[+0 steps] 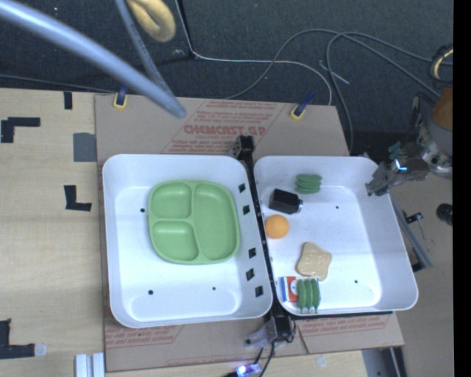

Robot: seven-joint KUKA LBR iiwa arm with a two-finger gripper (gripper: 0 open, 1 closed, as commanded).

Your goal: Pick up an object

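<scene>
Well left of the hand (383, 179), an orange ball (277, 227)

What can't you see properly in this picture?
- Pincer, camera view: small and blurry at the right bin's rim, so open or shut is unclear.
- Arm: cut off by the right edge.
- Carton: partly behind the green thing, print too small to read.
- Black block: too dark to identify.
- Yellow thing: cut off by the top edge.
</scene>
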